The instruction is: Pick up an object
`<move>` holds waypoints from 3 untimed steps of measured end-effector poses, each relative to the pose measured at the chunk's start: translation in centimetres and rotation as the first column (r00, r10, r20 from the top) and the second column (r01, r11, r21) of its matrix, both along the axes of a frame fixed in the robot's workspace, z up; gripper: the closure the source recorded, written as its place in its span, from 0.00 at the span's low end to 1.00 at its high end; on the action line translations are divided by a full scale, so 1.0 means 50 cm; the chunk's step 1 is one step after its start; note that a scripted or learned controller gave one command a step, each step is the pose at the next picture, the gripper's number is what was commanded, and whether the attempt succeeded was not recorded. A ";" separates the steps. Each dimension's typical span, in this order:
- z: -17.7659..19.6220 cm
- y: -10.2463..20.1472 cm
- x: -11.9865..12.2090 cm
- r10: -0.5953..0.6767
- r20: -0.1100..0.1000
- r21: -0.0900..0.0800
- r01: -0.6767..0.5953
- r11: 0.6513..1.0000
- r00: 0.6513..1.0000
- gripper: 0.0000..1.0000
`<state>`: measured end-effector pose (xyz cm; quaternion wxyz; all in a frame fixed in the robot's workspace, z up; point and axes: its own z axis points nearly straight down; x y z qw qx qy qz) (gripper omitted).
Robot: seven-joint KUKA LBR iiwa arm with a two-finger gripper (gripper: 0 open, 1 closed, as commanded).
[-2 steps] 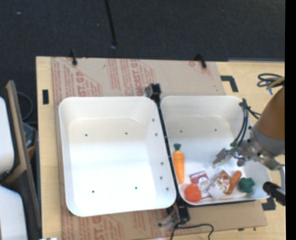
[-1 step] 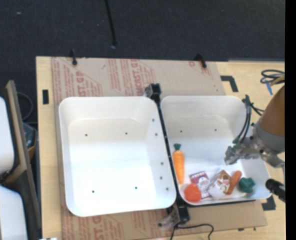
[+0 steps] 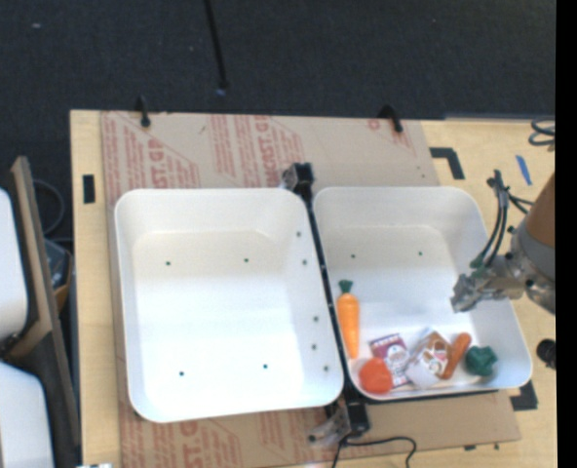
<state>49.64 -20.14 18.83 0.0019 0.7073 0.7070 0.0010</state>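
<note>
Gripper [image 3: 467,295] hovers over right bin [image 3: 396,208] near its right wall; finger state can't be told. Nothing lifted: carrot [image 3: 348,322] and other toys lie along bin's near wall. Pick not done.

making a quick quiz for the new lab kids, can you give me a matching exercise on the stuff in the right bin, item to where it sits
Items:
1. carrot
2. green toy
3. red round toy
4. end effector

Places:
A. front right corner of the right bin
B. above the bin's right side
C. front left corner of the bin
D. along the bin's left wall

Pairs: 1-D, 2-A, 3-C, 4-B
</note>
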 end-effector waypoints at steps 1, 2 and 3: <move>0.120 -0.013 -0.006 0.000 0.001 -0.001 0.000 1.000 1.000 1.00; 0.175 -0.014 -0.004 0.000 -0.001 0.000 0.000 1.000 1.000 1.00; 0.183 0.090 0.039 0.005 -0.003 0.002 -0.005 1.000 1.000 1.00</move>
